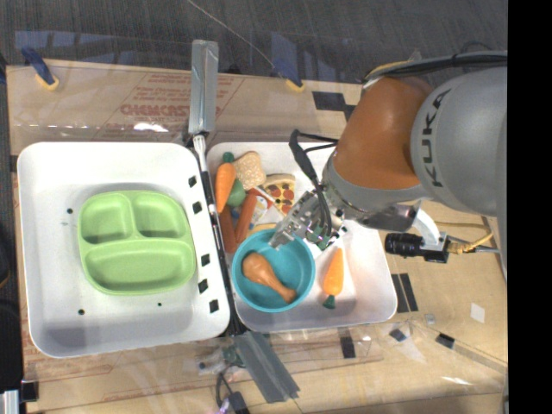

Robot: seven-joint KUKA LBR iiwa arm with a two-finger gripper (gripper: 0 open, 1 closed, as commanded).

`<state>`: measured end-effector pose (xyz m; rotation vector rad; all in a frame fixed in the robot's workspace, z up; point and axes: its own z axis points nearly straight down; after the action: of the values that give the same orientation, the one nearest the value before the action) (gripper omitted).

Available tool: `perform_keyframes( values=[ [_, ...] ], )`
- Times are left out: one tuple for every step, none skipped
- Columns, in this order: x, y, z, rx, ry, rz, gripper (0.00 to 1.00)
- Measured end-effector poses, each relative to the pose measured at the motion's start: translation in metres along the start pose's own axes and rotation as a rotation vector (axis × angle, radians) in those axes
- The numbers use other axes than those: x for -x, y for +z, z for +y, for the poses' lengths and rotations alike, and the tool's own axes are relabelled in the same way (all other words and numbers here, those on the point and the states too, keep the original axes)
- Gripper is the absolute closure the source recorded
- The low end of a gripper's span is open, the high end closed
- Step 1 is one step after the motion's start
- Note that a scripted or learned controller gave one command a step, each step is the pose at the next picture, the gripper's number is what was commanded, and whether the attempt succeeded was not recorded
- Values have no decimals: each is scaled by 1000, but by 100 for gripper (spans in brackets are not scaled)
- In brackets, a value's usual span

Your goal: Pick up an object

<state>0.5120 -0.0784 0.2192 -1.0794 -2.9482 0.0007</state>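
In the right bin (371,296), a blue bowl (297,261) holds a toy chicken drumstick (267,276). My gripper (300,224) hangs just above the bowl's far rim, beside the drumstick but apart from it, with nothing visibly between the fingers. A small carrot (333,274) lies right of the bowl. Along the bin's left side lie a larger carrot (223,185), a bread slice (250,170), a reddish sausage (242,216) and a pizza slice (280,191).
The left bin (43,231) bears a green divided plate (135,241). A grey metal divider (203,93) runs between the bins. The big orange and grey arm (405,145) covers the right bin's far right part.
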Motion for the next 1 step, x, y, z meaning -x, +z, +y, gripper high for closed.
perform_keyframes(
  values=[
    [0, -9, 2, -1, -8, 1, 100]
  ],
)
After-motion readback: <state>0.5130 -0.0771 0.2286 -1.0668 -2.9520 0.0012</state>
